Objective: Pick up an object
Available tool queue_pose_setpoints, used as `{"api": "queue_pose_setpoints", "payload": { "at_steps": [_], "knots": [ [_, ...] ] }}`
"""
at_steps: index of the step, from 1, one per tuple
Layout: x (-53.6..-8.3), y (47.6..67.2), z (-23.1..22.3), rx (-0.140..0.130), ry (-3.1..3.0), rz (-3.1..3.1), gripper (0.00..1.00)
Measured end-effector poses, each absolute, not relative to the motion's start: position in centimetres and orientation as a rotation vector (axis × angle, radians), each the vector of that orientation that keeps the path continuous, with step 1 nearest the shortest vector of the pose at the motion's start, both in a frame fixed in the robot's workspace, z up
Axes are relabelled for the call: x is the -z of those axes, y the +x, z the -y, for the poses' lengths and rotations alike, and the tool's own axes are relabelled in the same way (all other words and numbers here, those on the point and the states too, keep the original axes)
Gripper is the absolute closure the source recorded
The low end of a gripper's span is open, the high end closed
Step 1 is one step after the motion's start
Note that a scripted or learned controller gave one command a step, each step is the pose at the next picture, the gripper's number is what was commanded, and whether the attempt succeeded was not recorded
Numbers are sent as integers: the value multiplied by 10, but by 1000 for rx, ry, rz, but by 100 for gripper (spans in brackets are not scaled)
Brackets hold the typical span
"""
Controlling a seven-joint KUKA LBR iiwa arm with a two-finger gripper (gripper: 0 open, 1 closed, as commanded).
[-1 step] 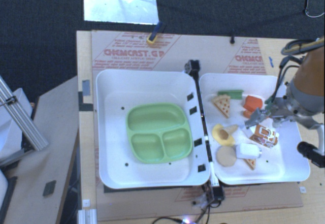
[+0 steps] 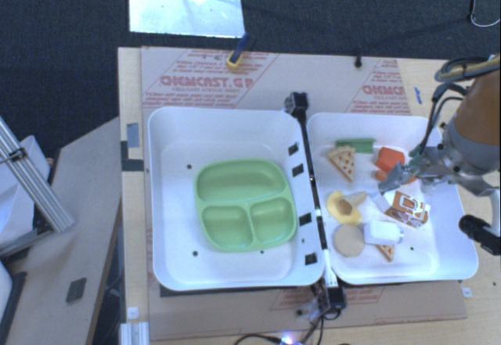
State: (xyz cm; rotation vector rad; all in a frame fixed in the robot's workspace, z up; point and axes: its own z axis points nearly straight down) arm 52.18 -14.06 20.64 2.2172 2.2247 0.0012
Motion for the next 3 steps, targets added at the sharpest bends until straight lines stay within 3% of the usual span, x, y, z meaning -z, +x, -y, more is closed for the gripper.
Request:
{"api": "queue_pose_setpoints", "payload": {
  "at_steps": [2,3],
  "knots": [
    [-108,522,154,-5,2212,-2206,0],
    [-108,526,154,-13,2206,-2204,0]
  ]
}}
